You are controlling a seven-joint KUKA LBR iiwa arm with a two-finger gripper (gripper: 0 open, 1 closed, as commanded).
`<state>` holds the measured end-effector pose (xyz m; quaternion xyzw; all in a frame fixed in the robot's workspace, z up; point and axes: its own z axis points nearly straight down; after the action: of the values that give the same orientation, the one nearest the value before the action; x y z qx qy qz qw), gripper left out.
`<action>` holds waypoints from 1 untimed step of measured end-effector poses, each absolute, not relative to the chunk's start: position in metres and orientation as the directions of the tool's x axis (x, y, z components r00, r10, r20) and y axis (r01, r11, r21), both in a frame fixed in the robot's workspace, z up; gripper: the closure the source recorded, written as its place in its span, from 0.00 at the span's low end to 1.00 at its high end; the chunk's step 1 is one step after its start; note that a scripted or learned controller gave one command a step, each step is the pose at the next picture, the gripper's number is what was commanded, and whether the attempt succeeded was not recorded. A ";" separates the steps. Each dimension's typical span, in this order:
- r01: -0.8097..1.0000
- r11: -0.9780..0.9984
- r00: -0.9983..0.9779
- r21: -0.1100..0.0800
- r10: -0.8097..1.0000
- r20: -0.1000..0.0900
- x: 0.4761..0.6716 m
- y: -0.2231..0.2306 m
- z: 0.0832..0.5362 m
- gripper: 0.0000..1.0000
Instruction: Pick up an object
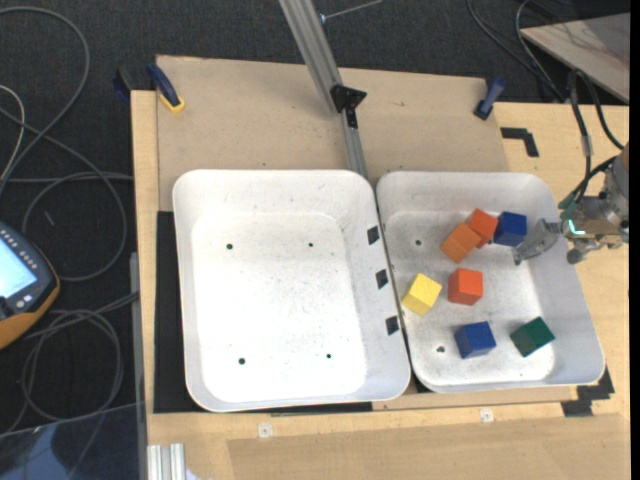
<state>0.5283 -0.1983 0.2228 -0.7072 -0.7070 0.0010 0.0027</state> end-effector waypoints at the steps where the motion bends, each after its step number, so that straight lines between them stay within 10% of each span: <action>1: 1.000 0.001 -0.001 0.000 1.000 0.001 0.529 -0.198 0.225 0.00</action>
<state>0.5293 -0.1981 0.2252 -0.7068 -0.7074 -0.0004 0.0005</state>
